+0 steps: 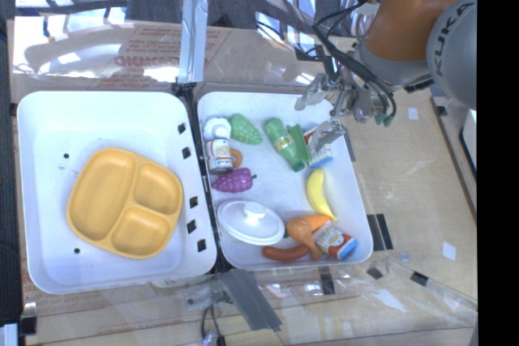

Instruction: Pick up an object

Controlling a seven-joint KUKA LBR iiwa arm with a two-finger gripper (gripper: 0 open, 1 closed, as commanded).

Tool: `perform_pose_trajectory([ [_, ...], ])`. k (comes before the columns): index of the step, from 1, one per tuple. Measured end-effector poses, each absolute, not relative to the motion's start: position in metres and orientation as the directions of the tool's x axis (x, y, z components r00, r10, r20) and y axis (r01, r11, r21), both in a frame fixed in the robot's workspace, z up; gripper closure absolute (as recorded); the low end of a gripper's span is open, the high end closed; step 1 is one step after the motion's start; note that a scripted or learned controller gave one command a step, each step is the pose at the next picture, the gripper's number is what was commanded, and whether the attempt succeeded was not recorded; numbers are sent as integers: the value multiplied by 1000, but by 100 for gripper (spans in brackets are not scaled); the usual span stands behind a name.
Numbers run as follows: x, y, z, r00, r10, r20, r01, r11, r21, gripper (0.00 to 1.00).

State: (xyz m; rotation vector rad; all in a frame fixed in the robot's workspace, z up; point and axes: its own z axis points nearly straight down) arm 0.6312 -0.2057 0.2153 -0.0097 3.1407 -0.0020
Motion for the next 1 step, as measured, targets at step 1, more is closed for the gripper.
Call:
perform_pose_trajectory([
  [1, 651, -208, 91, -998, -70, 1, -70, 998, 0, 0],
])
